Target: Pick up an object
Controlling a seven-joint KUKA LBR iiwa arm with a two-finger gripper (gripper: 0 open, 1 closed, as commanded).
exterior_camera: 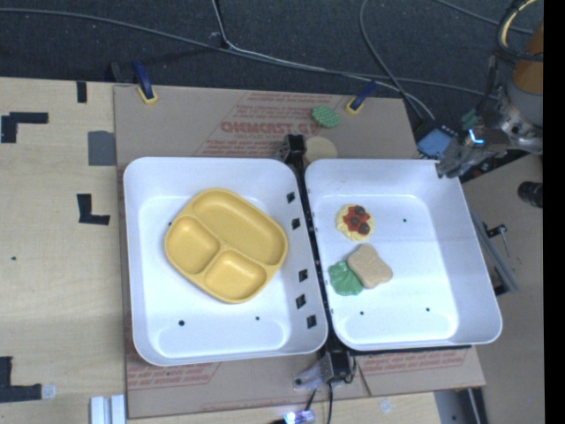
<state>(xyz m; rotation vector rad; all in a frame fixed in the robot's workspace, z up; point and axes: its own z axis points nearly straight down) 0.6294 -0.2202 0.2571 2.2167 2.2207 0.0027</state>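
A: What lies nearest the camera?

B: The front rims of the two white bins. The left bin [141, 237] carries a yellow divided plate [226, 245], set at a slant. In the right bin [459, 263] a green toy piece [344, 279] touches a tan slice of toy bread [370, 266], and just behind them sits a small round pizza-like piece [355, 222], slightly apart.

A: Anything past the bins?

B: A green scrap [325, 116] on the cardboard sheet [256, 122], with cables across the dark floor behind.

A: And the gripper?

B: The gripper [455, 164] hangs over the right bin's far right corner, well apart from the three toy foods, nothing standing between. I cannot tell how it is set; nothing shows in its grasp.
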